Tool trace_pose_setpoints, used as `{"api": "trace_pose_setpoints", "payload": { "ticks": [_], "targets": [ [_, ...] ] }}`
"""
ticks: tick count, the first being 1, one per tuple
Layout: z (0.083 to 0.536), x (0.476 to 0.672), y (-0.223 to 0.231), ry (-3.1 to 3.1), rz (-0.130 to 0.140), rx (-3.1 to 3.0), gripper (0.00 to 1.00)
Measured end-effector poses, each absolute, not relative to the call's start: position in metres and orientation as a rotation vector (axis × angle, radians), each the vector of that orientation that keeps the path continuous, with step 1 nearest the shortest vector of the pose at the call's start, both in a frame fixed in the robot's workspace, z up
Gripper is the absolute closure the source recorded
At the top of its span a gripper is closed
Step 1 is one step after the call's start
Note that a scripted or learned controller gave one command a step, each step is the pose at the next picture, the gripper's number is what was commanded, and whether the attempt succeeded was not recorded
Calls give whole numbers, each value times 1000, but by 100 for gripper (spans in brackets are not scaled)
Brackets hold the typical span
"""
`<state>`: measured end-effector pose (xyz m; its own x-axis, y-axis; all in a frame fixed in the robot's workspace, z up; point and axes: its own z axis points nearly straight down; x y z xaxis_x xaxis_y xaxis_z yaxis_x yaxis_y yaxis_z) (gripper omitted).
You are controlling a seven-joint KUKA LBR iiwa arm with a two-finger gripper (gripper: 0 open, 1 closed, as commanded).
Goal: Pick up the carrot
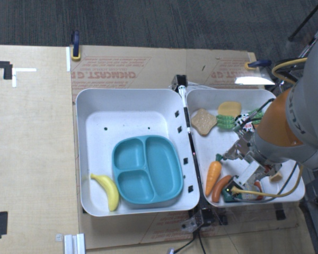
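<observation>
The carrot (213,177) is orange with a small green top. It lies lengthwise in the right bin (201,157), close to that bin's left wall and near the front. My gripper (235,151) hangs low over the right bin, just right of the carrot's green end and a little behind it. Nothing shows in its grasp. The grey arm with its orange band covers the bin's right part.
A red-orange sausage (221,187) lies right beside the carrot. A bread slice (203,121), a yellow piece (229,109) and a green ridged piece (226,121) sit at the right bin's back. The left bin (95,115) holds a teal divided plate (147,169) and a banana (109,191).
</observation>
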<state>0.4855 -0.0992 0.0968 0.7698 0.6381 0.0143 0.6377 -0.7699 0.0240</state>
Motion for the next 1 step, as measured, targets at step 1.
{"api": "trace_pose_setpoints", "payload": {
  "ticks": [1],
  "targets": [
    [98,494,-103,587,46,3064,0]
  ]
}}
